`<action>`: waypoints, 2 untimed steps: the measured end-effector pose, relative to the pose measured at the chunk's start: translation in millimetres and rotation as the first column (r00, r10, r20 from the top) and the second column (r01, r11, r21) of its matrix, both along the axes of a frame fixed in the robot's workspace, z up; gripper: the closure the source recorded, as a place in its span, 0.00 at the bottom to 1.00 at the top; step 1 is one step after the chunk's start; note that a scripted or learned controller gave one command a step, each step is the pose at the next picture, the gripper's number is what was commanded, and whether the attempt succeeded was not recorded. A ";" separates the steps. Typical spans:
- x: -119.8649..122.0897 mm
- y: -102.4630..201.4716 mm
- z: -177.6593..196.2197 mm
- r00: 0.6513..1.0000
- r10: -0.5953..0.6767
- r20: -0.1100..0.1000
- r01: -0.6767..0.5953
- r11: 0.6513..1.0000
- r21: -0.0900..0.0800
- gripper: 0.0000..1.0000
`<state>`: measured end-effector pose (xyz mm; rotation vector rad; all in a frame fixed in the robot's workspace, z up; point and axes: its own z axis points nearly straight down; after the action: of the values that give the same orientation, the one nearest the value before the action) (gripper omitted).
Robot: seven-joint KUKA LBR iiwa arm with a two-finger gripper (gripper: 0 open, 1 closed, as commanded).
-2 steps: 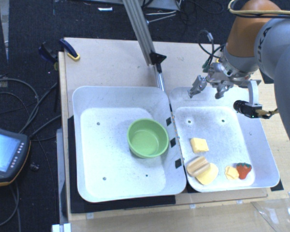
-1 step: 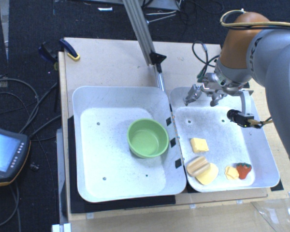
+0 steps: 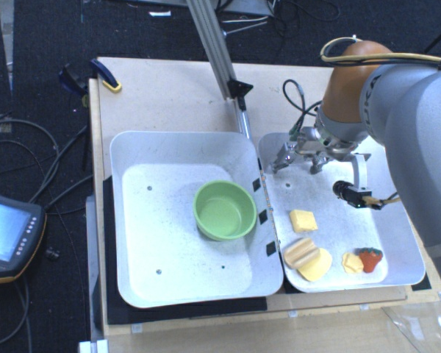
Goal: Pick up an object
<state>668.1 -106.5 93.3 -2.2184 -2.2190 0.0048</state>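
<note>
We log the gripper [image 3: 300,160] low over the far end of the right bin [image 3: 397,197], its fingers spread with nothing between them. Nearer the camera than the gripper we count a yellow block [image 3: 303,220], a tan piece [image 3: 300,251], a pale yellow piece [image 3: 316,265] and a strawberry [image 3: 370,259]. A green bowl [image 3: 224,210] sits in the left bin [image 3: 143,197].

A handheld control screen [image 3: 7,234] lies lit on the dark floor off the bench's left edge, cables [image 3: 55,160] trailing around it. At the bench's far left corner sits a blue-and-yellow clamp [image 3: 103,76]. A slanted metal pole [image 3: 214,39] rises from a black bracket [image 3: 239,90] near the far edge of the bench [image 3: 169,98], behind the two bins.
</note>
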 end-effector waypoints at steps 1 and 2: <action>1.6 -0.3 13.5 1.000 0.000 0.006 0.000 1.000 -0.001 1.00; -1.6 3.8 74.5 1.000 0.000 0.010 0.000 1.000 -0.001 1.00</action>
<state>666.5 -102.7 167.8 -2.2236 -2.2249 -0.0052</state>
